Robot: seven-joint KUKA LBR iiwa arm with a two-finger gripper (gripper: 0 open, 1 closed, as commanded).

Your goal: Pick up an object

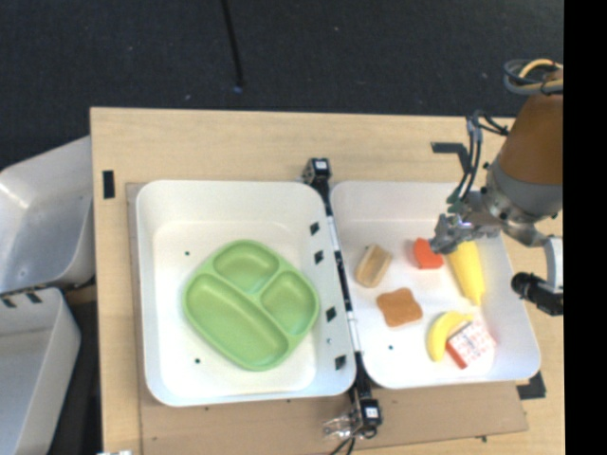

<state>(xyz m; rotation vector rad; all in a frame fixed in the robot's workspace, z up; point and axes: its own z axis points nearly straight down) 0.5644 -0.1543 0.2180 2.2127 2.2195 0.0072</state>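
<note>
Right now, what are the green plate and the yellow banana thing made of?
The green plate looks like plastic: one even colour, smooth, with three moulded sections and soft shine. The banana in the right bin looks like toy plastic too, flat bright yellow and smooth, though the picture is too blurry to be sure.

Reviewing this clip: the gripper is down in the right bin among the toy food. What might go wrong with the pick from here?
1. The gripper sits between the red block and the yellow corn, which lie close together; it may catch both or nudge one aside.
2. The corn looks rounded and lies at a slant, so it may slip out.
3. It works near the right bin back wall, so a pushed item could jam there.
</note>
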